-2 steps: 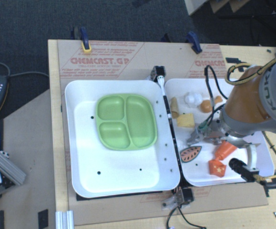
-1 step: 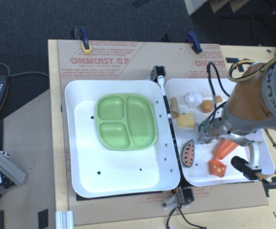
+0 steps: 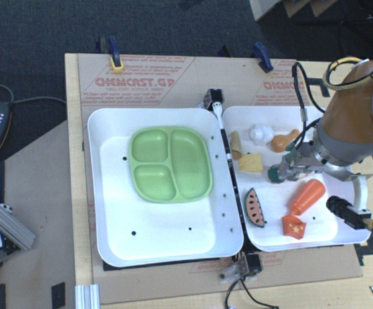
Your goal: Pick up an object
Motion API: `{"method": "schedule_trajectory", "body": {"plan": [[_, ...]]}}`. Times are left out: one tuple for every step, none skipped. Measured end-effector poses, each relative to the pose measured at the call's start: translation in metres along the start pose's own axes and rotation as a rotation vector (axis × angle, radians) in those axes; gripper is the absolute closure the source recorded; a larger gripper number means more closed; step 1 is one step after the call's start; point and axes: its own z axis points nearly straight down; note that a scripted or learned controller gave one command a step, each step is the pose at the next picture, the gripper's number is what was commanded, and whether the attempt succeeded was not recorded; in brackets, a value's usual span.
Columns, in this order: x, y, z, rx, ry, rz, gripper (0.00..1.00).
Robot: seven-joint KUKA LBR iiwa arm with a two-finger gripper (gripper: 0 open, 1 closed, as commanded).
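My gripper (image 3: 284, 170) hangs low over the middle of the right bin (image 3: 341, 237), reaching in from the right. A small dark green thing (image 3: 274, 174) lies right at its tip; whether it is gripped I cannot tell. Just right of the tip lies an orange carrot (image 3: 306, 196), and a red strawberry-like piece (image 3: 293, 226) sits below that. A yellow cheese block (image 3: 250, 163) lies to the left of the tip. A watermelon slice (image 3: 255, 207) rests near the bin's left wall.
At the back of the right bin are a white lump (image 3: 261, 133), an orange-tan piece (image 3: 283, 141) and a brown stick (image 3: 236, 144). The left bin (image 3: 115, 237) holds a green divided plate (image 3: 171, 164). The arm's bulk covers the right bin's far right side.
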Motion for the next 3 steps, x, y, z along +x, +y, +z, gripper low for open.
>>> {"method": "schedule_trajectory", "body": {"plan": [[-0.003,-0.007,-0.058,-0.001,0.000,0.000,1.00],[-0.003,-0.006,-0.067,0.003,0.001,0.000,1.00],[0.019,0.048,-0.074,0.001,0.001,-0.004,1.00]]}}
